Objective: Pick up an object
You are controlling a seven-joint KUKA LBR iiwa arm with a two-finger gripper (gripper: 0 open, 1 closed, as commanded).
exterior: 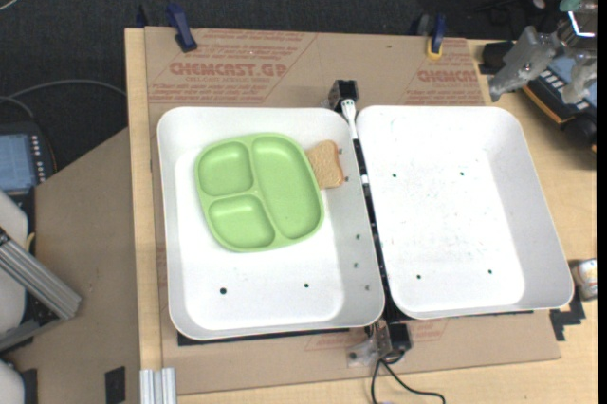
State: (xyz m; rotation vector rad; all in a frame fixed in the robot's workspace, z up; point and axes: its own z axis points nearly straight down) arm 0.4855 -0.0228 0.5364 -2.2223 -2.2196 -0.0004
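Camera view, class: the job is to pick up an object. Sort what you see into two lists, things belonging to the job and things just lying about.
Belonging to the job:
- green divided plate, in the left bin
- tan bread-like piece, against the plate's right rim
- end effector, at the upper right, off the bins

Just lying about:
- right bin
- blue clamp
- yellow clamp
- cardboard sheet

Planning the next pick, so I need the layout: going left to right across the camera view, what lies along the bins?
Left bin → green plate → brown slice → right bin.
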